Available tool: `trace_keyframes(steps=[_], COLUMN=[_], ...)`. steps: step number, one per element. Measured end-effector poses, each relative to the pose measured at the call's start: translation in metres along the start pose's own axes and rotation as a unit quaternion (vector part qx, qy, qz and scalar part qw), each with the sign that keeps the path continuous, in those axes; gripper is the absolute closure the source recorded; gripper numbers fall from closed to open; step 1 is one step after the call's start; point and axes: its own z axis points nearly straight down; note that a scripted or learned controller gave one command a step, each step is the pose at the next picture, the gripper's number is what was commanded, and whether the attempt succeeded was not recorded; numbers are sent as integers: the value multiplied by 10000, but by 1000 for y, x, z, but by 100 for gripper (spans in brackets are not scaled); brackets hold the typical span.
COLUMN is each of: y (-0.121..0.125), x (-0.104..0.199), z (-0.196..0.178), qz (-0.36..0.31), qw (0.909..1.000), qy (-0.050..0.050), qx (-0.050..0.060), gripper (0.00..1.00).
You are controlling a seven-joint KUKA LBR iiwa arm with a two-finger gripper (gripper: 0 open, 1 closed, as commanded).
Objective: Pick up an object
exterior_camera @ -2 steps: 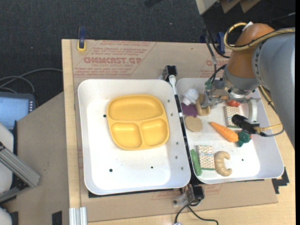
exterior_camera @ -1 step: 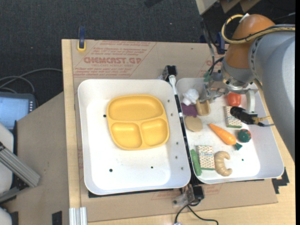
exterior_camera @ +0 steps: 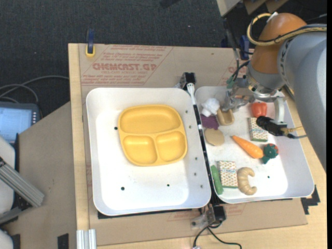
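pincer (exterior_camera: 232, 100) hovers near right bin's (exterior_camera: 295, 188) crowded upper edge.

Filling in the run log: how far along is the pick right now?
Early. The gripper is low over the far end of the right bin, near the tan block and the red piece, but nothing is visibly lifted. The carrot, croissant and other items lie in that bin. The yellow divided plate sits in the left bin. The grasp and lift are left.

"CHEMCAST GP" on brown board (exterior_camera: 124, 66)
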Motion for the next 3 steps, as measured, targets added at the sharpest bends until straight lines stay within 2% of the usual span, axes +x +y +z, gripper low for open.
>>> trace_keyframes(steps=[1,2,3], y=[-15,0,-1], x=[42,21,21], z=[-46,2,5], qz=[20,10,7], qw=[10000,10000,10000], qy=[1,-1,-3], qx=[-26,-94,-74], gripper=[100,100,0])
